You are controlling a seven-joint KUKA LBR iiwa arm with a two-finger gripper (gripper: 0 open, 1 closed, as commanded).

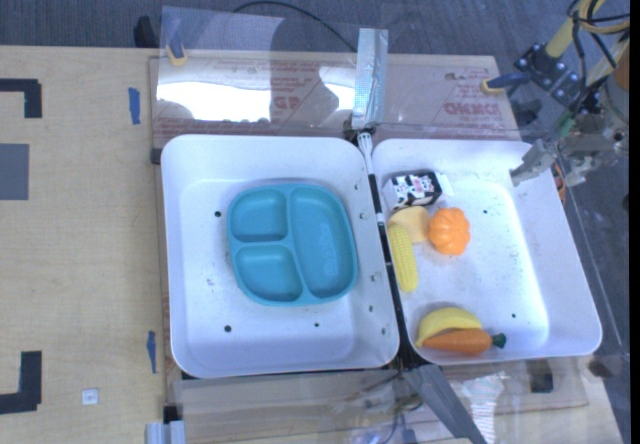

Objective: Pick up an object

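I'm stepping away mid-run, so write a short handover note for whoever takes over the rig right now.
Tool: at the right bin's top right rim, holding nothing visible.
Right bin: black-and-white toy, orange pumpkin, corn, banana, carrot.
Left bin: blue divided plate.
Done: nothing picked yet.
Left: descend, grasp one object, lift.

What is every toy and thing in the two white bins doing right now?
blue plate: lying flat in the left bin, compartments bare.
corn: lying along the right bin's left wall.
orange pumpkin: sitting right beside the corn.
black-and-white toy: lying near the right bin's back-left corner.
banana: lying at the front, touching the carrot.
carrot: lying on its side.
hand: above the right bin's back-right corner, nothing seen in it.
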